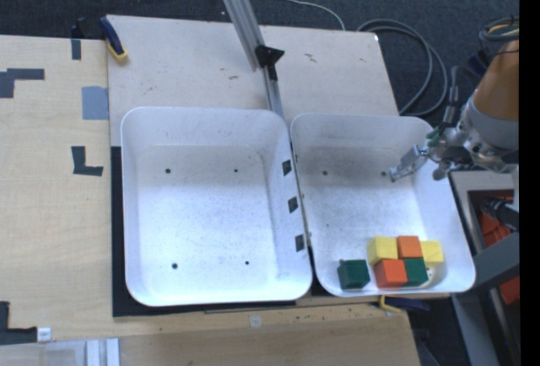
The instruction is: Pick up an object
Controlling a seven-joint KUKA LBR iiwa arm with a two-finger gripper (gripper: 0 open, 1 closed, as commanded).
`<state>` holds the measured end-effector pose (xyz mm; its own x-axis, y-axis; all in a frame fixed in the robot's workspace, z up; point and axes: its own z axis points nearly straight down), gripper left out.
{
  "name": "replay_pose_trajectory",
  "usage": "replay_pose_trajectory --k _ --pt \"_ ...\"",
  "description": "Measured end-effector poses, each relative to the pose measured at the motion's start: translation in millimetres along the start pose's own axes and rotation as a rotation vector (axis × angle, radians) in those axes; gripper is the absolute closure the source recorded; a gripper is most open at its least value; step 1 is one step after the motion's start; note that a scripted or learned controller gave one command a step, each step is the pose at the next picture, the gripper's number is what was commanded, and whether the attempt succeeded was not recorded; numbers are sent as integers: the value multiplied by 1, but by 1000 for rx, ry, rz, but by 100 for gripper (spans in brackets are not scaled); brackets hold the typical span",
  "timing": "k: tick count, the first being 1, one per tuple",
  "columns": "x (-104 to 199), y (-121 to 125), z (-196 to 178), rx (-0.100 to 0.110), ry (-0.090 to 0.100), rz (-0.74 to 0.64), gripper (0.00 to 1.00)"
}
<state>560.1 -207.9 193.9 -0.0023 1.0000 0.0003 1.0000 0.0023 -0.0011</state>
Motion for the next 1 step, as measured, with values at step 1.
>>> replay_pose_trajectory --k 1 --pt "59 -69 -74 -4 1 -2 0"
